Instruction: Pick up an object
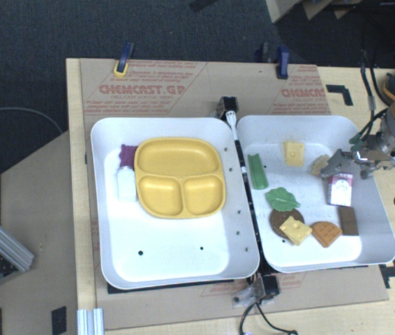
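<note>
My gripper (343, 166) reaches in from the right over the right bin (309, 128), near its right side. Directly below it in the view is a small white and pink carton (340, 190); I cannot tell whether the two touch. A tan lump (319, 164) lies just left of the gripper. Also in this bin are a green block (257, 171), a pale yellow cube (294, 153), a green leaf (282, 199), a yellow cheese wedge (295, 229) on a brown disc (277, 221), a waffle piece (326, 233) and a brown bar (348, 220).
The left bin (176, 257) holds a yellow divided plate (180, 176) and a white bottle with a purple cap (125, 173) along its left side. A raised rim separates the bins. Cables hang by the arm at the right.
</note>
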`<state>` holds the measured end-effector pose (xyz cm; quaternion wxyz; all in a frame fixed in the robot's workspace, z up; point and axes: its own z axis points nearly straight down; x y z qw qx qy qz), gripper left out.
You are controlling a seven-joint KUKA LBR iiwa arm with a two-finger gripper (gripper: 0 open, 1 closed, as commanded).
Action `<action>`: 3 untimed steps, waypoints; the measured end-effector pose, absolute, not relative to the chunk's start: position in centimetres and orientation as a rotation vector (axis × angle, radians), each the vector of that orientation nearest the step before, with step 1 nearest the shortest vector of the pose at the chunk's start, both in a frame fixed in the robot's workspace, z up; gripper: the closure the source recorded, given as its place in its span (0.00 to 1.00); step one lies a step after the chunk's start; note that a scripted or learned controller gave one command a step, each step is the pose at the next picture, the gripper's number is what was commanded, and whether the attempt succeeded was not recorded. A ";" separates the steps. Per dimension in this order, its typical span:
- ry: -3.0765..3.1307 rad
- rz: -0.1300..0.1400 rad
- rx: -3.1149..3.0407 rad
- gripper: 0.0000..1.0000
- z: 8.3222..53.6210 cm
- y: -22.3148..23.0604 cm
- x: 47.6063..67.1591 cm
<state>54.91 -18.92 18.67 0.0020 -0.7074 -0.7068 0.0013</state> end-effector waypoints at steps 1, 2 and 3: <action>-2.222 0.000 -2.222 0.00 18.9 -18.9 55.1; -2.220 0.003 -2.217 0.00 14.1 -18.9 56.0; -2.227 0.002 -2.230 0.00 9.4 -19.2 56.2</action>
